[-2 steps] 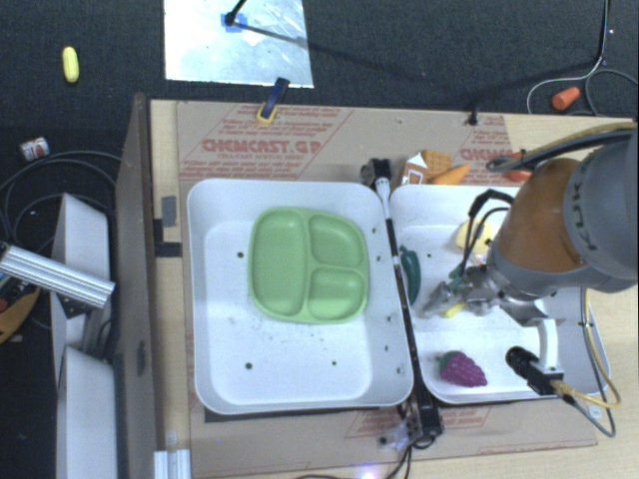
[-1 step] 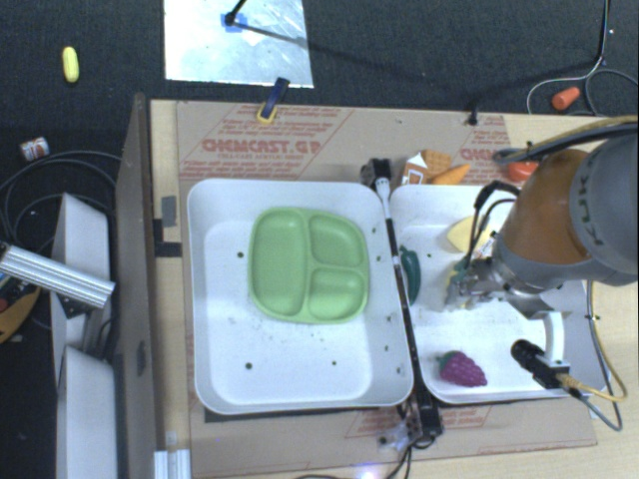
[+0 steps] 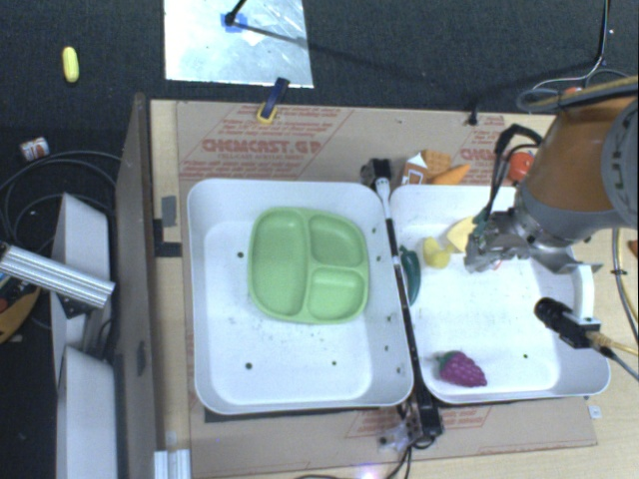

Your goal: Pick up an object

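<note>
One gripper [image 3: 483,250] hangs low over the far part of the right bin [image 3: 499,307], at the end of the arm [image 3: 584,168] that comes in from the right; from this slanted view I cannot tell whether it is open or closed, and nothing can be seen clamped in it; a pale yellow wedge [image 3: 460,233] lies just beside it on the left, so close that touching or apart cannot be made out; a rounder yellow lemon [image 3: 436,253] sits next to the wedge, a little nearer the middle wall; a dark green piece [image 3: 409,273] lies against that wall, where the two bins meet, and which bin it belongs to is unclear; purple grapes [image 3: 462,369] rest well apart from the gripper, near the front edge of the right bin; the floor of that bin between gripper and grapes is bare white; the left bin [image 3: 225,357] holds a light green plate [image 3: 307,265] with three compartments, lying flat near its centre; beyond the far rim of the right bin, outside it, a carrot [image 3: 451,175] lies on the brown surface [image 3: 260,143] under both bins.
</note>
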`<state>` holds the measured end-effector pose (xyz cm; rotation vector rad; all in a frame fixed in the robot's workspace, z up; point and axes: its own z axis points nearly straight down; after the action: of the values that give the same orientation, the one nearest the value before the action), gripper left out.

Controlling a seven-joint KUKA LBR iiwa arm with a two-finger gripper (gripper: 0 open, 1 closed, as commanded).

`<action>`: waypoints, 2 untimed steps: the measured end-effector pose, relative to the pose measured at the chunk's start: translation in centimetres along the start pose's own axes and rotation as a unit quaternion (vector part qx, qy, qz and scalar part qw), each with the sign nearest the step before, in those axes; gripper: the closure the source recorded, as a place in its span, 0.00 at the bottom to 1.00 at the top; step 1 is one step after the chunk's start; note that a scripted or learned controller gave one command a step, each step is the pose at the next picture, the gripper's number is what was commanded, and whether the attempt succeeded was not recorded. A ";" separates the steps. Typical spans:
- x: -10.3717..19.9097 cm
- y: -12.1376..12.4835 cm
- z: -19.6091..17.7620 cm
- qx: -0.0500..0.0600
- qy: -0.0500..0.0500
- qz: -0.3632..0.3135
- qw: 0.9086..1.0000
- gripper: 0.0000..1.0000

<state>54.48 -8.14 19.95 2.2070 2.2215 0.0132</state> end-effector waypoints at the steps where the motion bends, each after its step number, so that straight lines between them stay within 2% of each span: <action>1: -0.1 -0.3 0.6 0.005 0.001 0.002 1.000 0.00; 2: 2.0 4.3 1.6 0.004 0.001 -0.001 1.000 0.00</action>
<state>58.77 -6.14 18.41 2.2108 2.2279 0.0056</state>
